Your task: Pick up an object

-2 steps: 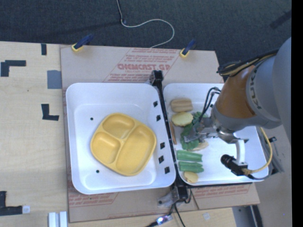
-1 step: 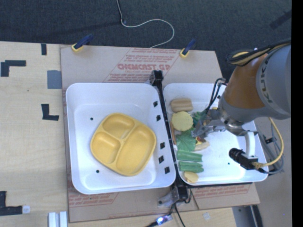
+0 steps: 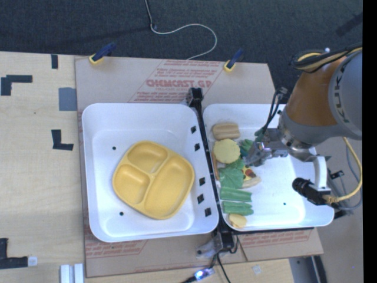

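The right bin (image 3: 283, 208) holds a heap of toy food along its left side: a tan bun (image 3: 225, 130), a round yellow piece (image 3: 227, 151), green leafy pieces (image 3: 233, 175), a green bean bundle (image 3: 237, 200) and a small yellow piece (image 3: 238, 220). My gripper (image 3: 257, 153) hangs low over the heap's right edge, beside the round yellow piece and above a small pale piece with red on it (image 3: 251, 177). The wrist hides the fingertips, and nothing shows between them.
The left bin (image 3: 100, 158) holds a yellow divided plate (image 3: 154, 179). The arm with its orange band (image 3: 309, 99) covers the right bin's upper right. Black cables and a black fitting (image 3: 307, 190) hang over the right bin's right side. Two clamps (image 3: 102, 53) pin the cardboard at the back.
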Motion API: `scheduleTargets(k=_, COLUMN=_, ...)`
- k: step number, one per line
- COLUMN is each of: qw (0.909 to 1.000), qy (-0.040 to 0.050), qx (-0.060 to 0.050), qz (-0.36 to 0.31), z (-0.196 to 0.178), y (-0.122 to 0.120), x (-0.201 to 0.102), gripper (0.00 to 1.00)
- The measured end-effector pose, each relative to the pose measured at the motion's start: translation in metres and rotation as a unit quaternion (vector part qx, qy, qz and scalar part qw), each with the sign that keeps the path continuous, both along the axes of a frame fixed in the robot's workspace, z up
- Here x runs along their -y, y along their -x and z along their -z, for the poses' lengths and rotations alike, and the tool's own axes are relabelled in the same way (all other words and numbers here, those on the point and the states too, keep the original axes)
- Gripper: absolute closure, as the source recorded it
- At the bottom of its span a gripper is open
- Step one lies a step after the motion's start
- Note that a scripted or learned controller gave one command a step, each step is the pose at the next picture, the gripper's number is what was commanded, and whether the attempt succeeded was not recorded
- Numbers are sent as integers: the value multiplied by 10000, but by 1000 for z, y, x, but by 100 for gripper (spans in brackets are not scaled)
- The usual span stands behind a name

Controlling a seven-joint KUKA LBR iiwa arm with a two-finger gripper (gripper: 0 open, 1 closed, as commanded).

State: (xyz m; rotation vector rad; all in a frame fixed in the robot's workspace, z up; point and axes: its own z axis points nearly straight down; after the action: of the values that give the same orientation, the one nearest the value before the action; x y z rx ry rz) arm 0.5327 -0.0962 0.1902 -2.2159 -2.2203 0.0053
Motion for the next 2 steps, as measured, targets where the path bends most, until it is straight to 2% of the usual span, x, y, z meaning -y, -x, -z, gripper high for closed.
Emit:
scheduleTargets(k=1, qw=10000, qy=1, qx=1, qz=1, z=-32, y=0, x=-1, gripper=100)
scheduleTargets(k=2, qw=10000, qy=0, qx=-10, qz=-23, z=-21, y=-23, x=-51, gripper=100)
